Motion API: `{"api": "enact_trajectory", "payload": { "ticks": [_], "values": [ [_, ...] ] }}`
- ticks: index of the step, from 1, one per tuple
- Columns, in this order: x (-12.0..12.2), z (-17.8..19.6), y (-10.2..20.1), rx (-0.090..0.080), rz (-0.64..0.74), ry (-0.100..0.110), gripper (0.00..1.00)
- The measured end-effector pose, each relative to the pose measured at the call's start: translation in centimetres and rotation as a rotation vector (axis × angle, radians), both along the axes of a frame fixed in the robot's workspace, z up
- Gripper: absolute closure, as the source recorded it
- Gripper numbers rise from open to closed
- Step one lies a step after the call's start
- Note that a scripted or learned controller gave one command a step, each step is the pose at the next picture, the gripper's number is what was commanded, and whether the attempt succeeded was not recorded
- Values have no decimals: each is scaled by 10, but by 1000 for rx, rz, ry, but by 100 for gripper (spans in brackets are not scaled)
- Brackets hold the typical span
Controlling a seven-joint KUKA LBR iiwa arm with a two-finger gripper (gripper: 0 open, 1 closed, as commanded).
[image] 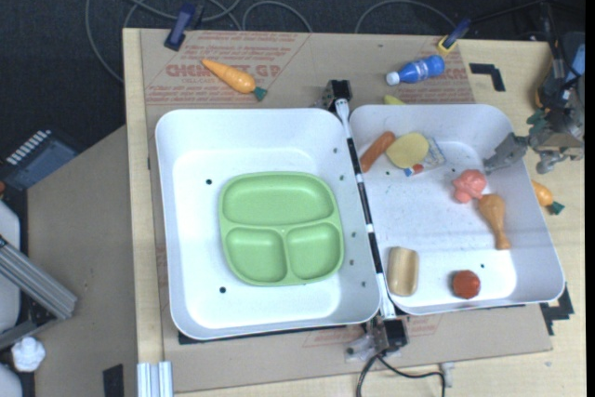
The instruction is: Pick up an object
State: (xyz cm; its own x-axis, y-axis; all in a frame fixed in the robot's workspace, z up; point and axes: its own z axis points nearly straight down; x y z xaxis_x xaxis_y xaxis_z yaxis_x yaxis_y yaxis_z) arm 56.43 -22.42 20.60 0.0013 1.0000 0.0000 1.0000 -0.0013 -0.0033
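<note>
Looking down on the bench, the left white bin (pixel 186 153) held a pale green plastic tray with three compartments (pixel 281 228), lying flat near the bin's middle. The right white bin (pixel 521 279) held the loose items: an orange carrot-shaped toy (pixel 376 151) against the dividing edge, a yellow rounded toy (pixel 408 150) just beside it, a pink lumpy toy (pixel 469 185), a tan drumstick-shaped toy (pixel 494 217) touching the pink one's lower side, a beige bread-like piece (pixel 403 271) near the front-left corner, and a dark red round toy (pixel 465 284) near the front wall. Outside the bins, on the cardboard, lay a second orange carrot toy (pixel 232 76), a blue and white bottle (pixel 416 71) and a small orange piece (pixel 543 195) past the right bin's right wall. The grey gripper (pixel 510 153) sat at the right bin's upper right rim; nothing showed between its fingers, and whether they were spread or closed could not be told. The pink lumpy toy lay nearest, just below and left of it, apart from it.
</note>
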Motion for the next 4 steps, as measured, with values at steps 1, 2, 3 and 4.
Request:
{"api": "enact_trajectory", "payload": {
  "ticks": [1, 2, 3, 4],
  "values": [
    [4, -111, 29, 2, 2, 1, 0],
    [6, -99, 28, -2, 2, -6, 100],
    [6, -99, 28, -1, 2, -5, 0],
    [-27, -122, 5, 9, 5, 0, 0]
  ]
}}
